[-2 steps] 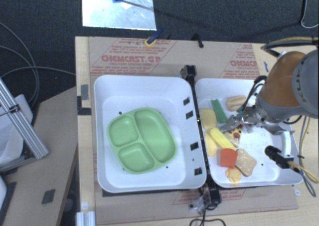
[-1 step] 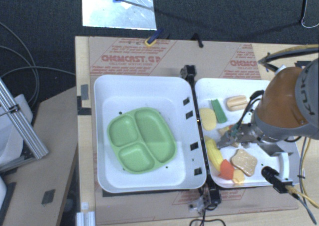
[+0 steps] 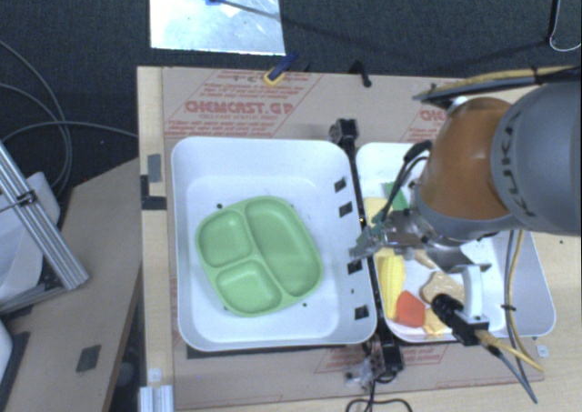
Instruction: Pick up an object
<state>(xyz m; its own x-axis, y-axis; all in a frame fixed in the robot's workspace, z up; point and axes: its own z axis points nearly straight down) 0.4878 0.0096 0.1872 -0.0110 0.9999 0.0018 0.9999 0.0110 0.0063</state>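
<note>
The bench [image 3: 109, 219] is tan, and a brown board [image 3: 241, 103] printed with red lettering lies flat on it. Two shallow white bins sit side by side on that board. The left bin [image 3: 264, 160] lies well to the left of the jaws; the right bin [image 3: 536, 296] sits directly beneath them, its near-left corner just below them. The two bins touch along a shared edge marked by black clips [image 3: 346, 210], just left of the jaws. A yellow and blue clip [image 3: 280, 70] rests on the board's far edge, well beyond the jaws and to their left.
</note>
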